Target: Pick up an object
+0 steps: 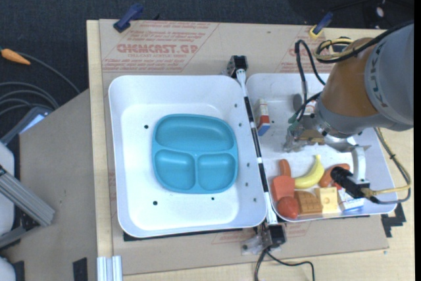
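Dark carpet is seen around a plywood-topped bench (171,49) bearing two shallow white bins. A blue three-compartment plastic tray (195,153) is laid in the left bin (125,161). Over the right bin (279,85), the grey arm with its orange band (358,92) is bent down from the right, covering much of that bin. The two-finger gripper (304,136) is poised low; whether it is parted or closed cannot be told. Near it a yellow plastic banana (312,174), an orange-red carrot-shaped toy (284,189) and a tan block (309,201) are crowded at the near edge.
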Available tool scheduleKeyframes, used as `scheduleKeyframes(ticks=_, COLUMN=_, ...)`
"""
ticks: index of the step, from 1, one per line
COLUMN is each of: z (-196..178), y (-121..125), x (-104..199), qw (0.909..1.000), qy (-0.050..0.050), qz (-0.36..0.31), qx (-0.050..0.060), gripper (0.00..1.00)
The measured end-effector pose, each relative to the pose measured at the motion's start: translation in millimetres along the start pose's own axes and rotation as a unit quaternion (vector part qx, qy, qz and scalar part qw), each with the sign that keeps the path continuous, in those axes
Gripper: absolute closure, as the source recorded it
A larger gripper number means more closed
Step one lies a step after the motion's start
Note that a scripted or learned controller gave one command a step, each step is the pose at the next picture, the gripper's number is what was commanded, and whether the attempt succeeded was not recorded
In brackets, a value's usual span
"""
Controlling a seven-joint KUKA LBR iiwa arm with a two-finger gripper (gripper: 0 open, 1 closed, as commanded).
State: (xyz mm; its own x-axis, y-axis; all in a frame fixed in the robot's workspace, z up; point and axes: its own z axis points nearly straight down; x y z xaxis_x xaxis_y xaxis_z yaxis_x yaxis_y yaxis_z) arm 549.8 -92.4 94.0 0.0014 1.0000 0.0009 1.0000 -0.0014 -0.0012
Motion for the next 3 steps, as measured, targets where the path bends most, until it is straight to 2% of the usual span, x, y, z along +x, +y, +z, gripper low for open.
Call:
scheduleKeyframes(ticks=2, z=-19.3, y=0.4, x=0.5, qw=1.0000, qy=0.000, qz=0.000, qx=-0.001, gripper=1.00)
scheduleKeyframes(ticks=3, z=-19.2, y=0.3, x=0.6, qw=1.0000, qy=0.000, qz=0.000, qx=0.000, gripper=0.00)
